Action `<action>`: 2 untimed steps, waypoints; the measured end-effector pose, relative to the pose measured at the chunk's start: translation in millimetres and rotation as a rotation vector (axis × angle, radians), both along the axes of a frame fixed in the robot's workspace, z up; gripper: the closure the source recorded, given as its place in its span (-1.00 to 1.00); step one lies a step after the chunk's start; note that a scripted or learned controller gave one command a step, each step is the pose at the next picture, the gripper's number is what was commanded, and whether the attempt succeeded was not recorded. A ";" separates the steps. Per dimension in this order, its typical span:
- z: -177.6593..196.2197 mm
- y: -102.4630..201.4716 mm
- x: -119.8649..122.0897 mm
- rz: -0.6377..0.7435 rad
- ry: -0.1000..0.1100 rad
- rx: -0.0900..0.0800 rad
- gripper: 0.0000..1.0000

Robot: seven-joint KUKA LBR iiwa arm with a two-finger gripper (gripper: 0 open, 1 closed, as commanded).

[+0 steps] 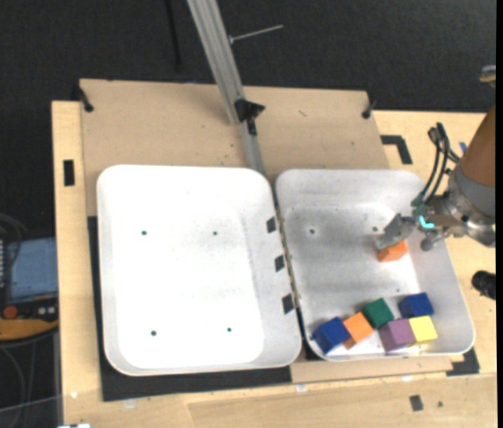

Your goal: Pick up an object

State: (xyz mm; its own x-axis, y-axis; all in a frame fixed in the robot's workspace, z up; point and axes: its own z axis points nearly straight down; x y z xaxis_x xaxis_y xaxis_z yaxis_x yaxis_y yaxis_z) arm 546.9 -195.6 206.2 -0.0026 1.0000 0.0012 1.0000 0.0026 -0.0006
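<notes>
In the right bin (323,203), a small orange block (393,251) lies near the right side. My gripper (411,235) hangs right over it, reaching in from the right. Its two fingers stand spread apart. The left finger (393,230) touches or overlaps the block's upper edge, and the block is not between the fingers. Along the bin's front wall lie several more blocks: blue (331,333), orange (358,326), green (377,313), purple (397,334), yellow (423,329) and a second blue (416,306).
The left bin (185,266) sits beside the right one, their rims meeting at the middle. A grey metal pole (220,61) slants up from behind the bins. Cables and a blue box (33,270) lie off the bench at left.
</notes>
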 end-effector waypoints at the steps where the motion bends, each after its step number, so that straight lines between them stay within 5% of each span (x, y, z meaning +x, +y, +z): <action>1: 0.8 0.0 0.5 -0.001 -0.002 0.000 -1.00; 2: -61.6 -1.4 -4.3 -0.004 0.004 -0.002 -1.00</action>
State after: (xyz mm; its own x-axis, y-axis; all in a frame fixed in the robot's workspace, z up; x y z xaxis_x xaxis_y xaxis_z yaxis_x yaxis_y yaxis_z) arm 542.6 -197.0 144.6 0.0017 1.0000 -0.0010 1.0000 -0.0017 -0.0050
